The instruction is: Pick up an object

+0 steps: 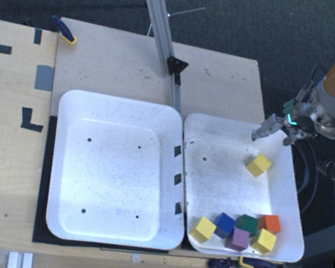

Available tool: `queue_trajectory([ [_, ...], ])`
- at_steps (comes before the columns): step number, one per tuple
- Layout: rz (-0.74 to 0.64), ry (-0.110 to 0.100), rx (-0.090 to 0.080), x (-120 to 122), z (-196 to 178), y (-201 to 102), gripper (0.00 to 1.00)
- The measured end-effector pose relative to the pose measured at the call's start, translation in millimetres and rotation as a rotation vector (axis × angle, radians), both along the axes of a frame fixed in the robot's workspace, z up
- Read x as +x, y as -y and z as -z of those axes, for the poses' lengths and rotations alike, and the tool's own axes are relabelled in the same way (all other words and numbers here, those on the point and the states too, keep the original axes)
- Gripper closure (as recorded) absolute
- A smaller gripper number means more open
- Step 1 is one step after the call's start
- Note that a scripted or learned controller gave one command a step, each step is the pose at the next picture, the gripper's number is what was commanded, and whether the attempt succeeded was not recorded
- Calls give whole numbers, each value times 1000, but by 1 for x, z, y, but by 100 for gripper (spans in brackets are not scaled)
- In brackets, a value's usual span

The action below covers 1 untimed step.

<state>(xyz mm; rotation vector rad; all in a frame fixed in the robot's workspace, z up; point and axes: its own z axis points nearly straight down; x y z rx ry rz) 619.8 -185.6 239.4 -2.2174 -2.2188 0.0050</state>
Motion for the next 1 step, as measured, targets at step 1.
queue_trajectory([
  [1, -1, 4, -2, 1, -3, 0, 0],
])
